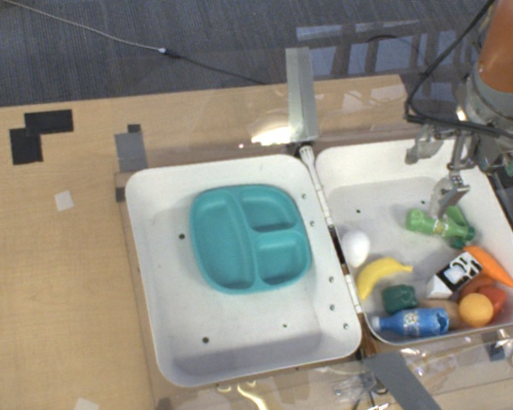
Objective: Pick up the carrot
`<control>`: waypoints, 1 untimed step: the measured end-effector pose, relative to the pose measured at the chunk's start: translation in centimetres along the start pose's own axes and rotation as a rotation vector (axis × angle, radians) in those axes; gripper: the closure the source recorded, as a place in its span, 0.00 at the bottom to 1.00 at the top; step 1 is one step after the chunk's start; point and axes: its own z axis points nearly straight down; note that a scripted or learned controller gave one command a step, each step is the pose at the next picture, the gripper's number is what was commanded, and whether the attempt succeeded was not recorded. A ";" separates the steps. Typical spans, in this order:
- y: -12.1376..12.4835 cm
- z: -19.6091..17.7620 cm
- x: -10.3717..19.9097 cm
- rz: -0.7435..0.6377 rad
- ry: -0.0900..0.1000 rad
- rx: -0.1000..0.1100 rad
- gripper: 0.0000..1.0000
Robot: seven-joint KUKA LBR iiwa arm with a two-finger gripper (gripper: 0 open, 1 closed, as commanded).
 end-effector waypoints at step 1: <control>4.5 -4.8 3.8 0.246 -0.005 -0.001 0.00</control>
